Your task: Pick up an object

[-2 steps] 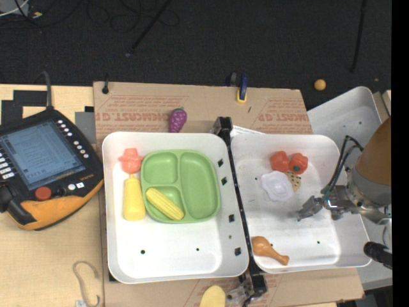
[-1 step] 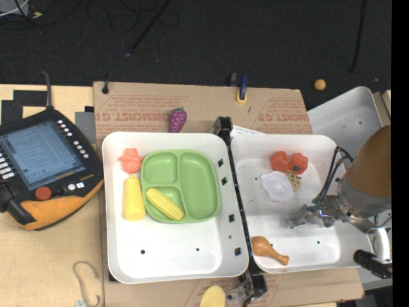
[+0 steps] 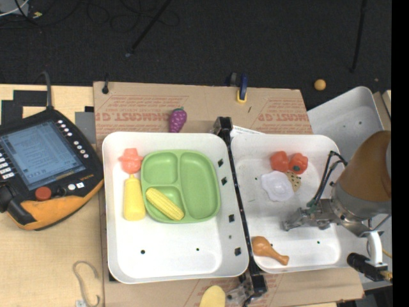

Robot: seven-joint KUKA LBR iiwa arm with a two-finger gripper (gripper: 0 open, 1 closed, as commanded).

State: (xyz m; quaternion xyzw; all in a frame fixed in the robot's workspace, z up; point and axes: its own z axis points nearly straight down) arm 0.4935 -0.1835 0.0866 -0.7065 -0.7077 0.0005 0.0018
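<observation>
Gripper [image 3: 293,222] low in the right bin [image 3: 319,256] — nothing between its fingers.
Whether they're parted is unclear; nearby lie a toy chicken drumstick [image 3: 268,251], a clear lid [image 3: 277,187] and an orange-red toy [image 3: 288,162].

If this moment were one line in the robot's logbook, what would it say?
phase: reaching | gripper: low in right white bin, nothing seen held | nearest: tan toy drumstick, clear plastic lump

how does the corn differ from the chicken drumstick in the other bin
The corn is bright yellow and ridged; the chicken drumstick is orange-brown and smooth. The corn lies inside a compartment of the green divided plate in the left bin; the drumstick lies straight on the floor of the right bin, near its front edge. Both are toy foods lying slantwise.
</observation>
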